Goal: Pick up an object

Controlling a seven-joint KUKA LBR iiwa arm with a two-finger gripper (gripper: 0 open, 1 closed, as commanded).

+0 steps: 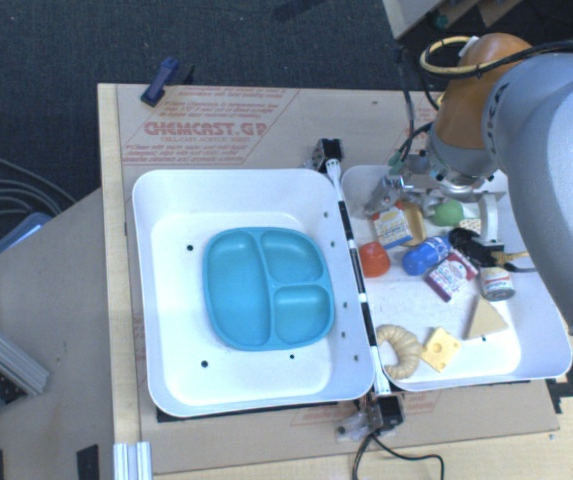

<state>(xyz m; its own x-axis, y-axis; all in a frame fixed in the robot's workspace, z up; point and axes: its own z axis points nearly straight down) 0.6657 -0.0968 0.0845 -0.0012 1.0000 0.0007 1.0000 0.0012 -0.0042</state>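
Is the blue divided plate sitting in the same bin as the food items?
No, the blue divided plate lies alone in the left bin.

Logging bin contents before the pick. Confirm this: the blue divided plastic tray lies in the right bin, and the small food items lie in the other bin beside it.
Wrong bin. The camera view shows the blue divided plastic tray lying in the left white bin; the small food items, among them a yellow cheese wedge, lie in the right white bin beside it.

Robotics lab: plywood bench [266, 118], loose cables [6, 208] on dark carpet (industrial arm [526, 108] overhead), white bins [156, 298].
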